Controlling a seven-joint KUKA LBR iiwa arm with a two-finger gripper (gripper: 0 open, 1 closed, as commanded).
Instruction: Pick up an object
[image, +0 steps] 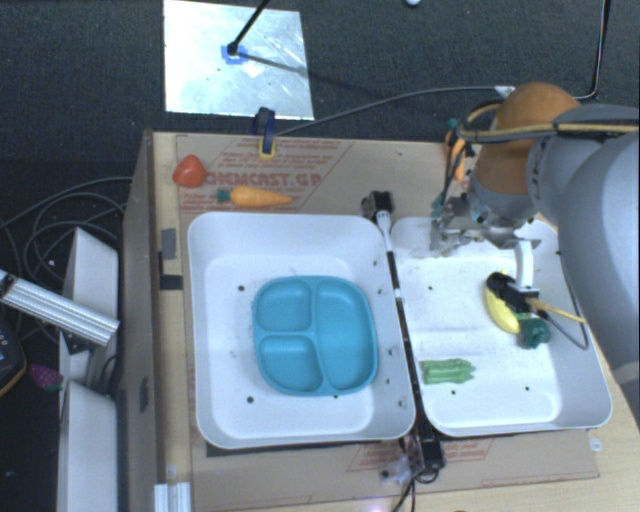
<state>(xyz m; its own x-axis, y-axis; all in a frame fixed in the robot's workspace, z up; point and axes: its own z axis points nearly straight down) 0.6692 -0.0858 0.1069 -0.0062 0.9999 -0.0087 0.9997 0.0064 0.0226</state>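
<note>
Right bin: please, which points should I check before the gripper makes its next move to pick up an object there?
1. Target visible: ok, green toy lies in the right bin, near side.
2. Space around it: ok, nothing touches it.
3. Gripper over the target: not ok, it is at the bin's far end.
4. Gripper free of load: cannot tell.
5. Yellow toy clear of the green one: ok, they lie apart.

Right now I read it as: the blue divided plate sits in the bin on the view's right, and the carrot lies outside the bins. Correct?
No. The camera view shows the blue divided plate in the bin on the view's left; the carrot does lie outside the bins.
</note>
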